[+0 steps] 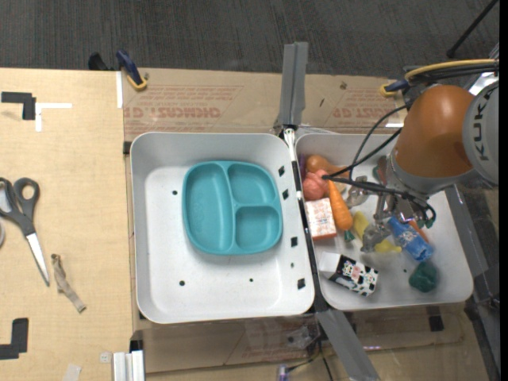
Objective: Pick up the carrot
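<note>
The carrot (340, 205) is a short orange stick lying at a slant in the left half of the right bin (452, 294), between a red-and-white carton (321, 218) and a yellow piece (361, 227). My gripper (379, 225) hangs low in the middle of this bin, just right of the carrot and apart from it, over the yellow piece and a blue bottle (409, 240). The grey arm with its orange band (432, 133) covers the bin's back right part. Nothing shows as held.
A pink fruit (315, 186) and an orange one (317, 165) lie behind the carrot. A cow-patterned box (355, 275) and a green lump (424, 276) sit near the front wall. The left bin (159, 276) holds a teal divided plate (234, 207). Scissors (28, 221) lie on the bench at left.
</note>
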